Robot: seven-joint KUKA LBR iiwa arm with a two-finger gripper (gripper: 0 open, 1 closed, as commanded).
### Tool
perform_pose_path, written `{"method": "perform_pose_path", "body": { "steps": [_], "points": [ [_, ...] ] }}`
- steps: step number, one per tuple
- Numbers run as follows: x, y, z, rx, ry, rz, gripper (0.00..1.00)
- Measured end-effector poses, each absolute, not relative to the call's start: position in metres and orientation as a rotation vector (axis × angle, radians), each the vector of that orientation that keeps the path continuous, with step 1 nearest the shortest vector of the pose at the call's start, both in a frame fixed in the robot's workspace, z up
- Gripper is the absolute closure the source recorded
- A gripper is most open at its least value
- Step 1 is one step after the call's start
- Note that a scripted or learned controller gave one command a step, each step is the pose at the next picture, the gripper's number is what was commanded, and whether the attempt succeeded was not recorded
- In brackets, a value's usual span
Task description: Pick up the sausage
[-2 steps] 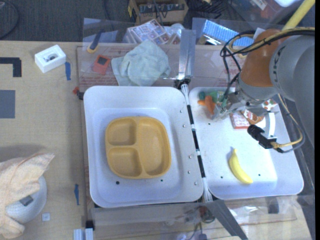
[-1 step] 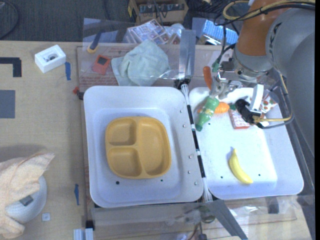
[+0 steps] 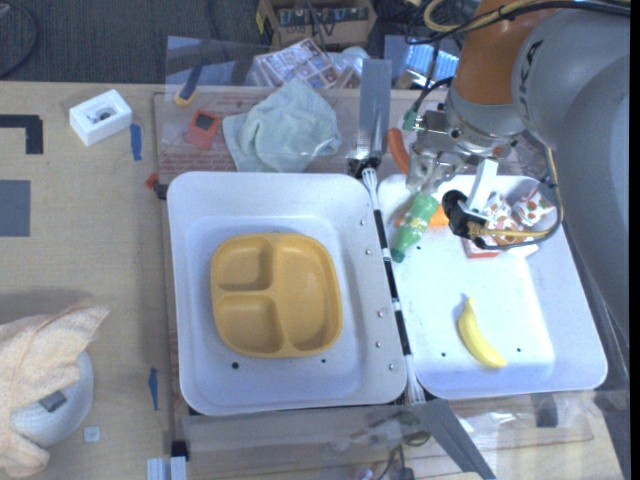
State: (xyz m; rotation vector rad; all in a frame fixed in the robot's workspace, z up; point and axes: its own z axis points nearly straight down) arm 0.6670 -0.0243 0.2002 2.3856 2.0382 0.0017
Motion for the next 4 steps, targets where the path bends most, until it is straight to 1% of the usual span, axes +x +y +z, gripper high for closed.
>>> {"method": "perform_pose_path", "body": {
  "steps": [1, 2, 3, 4],
  "points": [
    [0.665, -0.016, 0.239, 2.369, 2.058, 0.001, 1.00],
    [0.665, -0.016, 0.239, 2.369, 2.059, 0.001, 0.00],
    [0.667, -0.083, 0.186, 2.022, 2.405, -0.001, 0.00],
    [0.605, -0.113, 0.116, 1.949, 2.463, 0.000, 0.00]
  ]
}}
